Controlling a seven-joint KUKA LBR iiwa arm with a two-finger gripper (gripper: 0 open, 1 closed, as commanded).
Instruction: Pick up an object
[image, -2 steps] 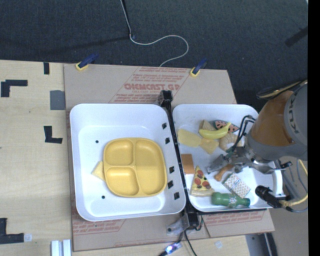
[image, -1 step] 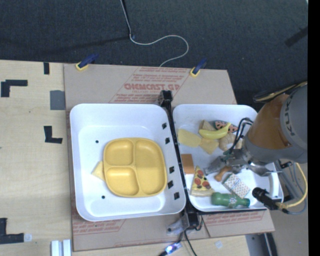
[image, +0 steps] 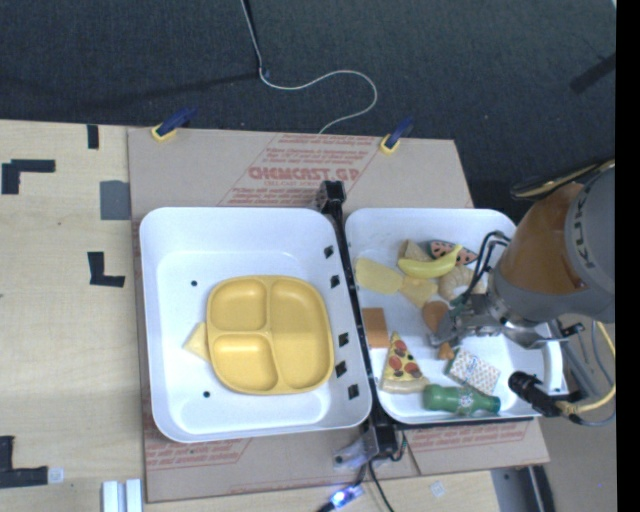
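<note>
The right bin holds several toy foods: a banana, a pale yellow wedge, an orange block, a pizza slice, a green bottle and a checked packet. My gripper is lowered into this bin's middle, just right of the pizza slice and above the packet. A small brown piece lies right beside its tip. The wrist hides whatever sits under it.
A yellow divided plate lies in the left bin, with a pale yellow wedge poking out from under its left side. A dark divider separates the bins. The arm's grey and orange body hangs over the right bin's right side.
</note>
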